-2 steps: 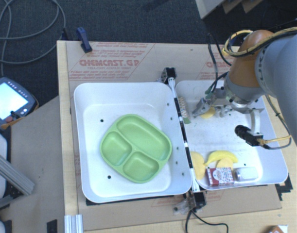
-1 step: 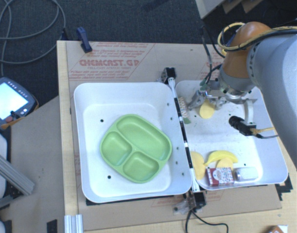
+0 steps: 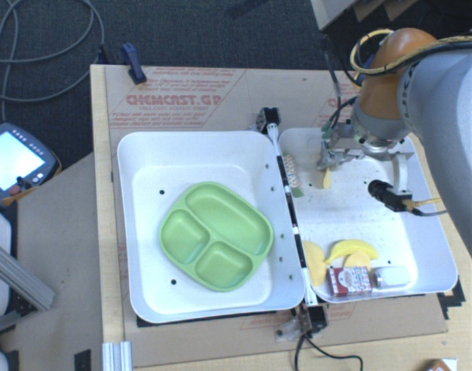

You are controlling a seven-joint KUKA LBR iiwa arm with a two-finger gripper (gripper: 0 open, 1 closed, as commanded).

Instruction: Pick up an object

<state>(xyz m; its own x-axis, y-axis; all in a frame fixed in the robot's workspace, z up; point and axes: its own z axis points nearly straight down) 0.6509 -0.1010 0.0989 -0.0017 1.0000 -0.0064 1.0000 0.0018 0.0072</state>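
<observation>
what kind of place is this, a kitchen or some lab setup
Most likely a robot lab test bench, not a kitchen. A grey arm's gripper reaches into one of two white bins on a board, loose cables lie on the dark floor, and the food looks like toys: a yellow banana and a green divided plate.

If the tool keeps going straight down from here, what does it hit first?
Most likely the small yellowish piece right under the tool, then the right bin's floor. Depth is hard to judge from this angle.
</observation>
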